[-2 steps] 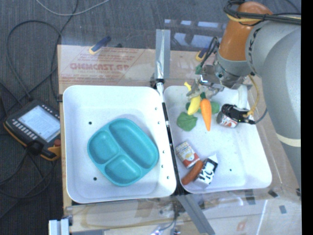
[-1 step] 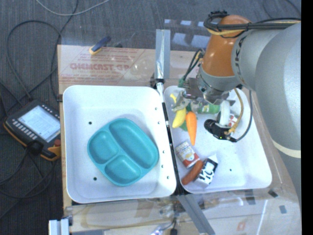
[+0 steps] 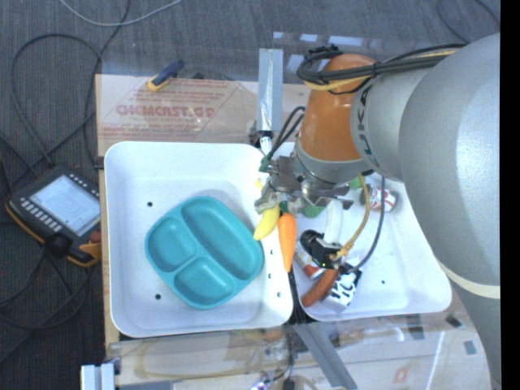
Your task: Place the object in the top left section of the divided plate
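Two white bins point(image 3: 130, 315), one divided plate point(image 3: 205, 252)

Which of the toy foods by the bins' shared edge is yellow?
The banana, leaning on the left bin's right wall just under the gripper. The carrot beside it is orange; the sausage lower down is reddish-brown.

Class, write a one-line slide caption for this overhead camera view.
KUKA arm's gripper over the bins' shared edge beside a yellow banana and a carrot, with the teal divided plate in the left bin.
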`<state>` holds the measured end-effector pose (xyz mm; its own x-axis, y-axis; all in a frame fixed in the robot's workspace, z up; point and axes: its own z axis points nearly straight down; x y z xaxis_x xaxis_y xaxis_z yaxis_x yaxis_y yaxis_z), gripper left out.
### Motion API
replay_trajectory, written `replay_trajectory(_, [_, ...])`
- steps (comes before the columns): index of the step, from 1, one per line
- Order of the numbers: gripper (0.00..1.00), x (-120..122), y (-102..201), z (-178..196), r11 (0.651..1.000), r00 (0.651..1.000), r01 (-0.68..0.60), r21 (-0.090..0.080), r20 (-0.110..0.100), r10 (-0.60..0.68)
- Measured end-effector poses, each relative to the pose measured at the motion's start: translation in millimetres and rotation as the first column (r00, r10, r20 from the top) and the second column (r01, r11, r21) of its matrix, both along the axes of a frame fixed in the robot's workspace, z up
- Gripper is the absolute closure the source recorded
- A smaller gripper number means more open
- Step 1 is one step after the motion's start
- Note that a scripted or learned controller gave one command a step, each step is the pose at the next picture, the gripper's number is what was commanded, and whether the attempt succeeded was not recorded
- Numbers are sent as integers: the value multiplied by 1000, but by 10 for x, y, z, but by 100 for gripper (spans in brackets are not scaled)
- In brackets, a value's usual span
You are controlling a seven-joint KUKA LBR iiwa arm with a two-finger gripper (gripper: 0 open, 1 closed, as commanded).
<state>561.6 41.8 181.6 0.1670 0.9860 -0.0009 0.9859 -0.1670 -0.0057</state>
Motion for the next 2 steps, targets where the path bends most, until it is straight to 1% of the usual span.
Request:
replay_trajectory(1, [100,-681,563,-3,962,962,274,-3,-2,-274])
replay_trajectory(2, [100,-766,1254,613,985,985,170,-4,1,-170])
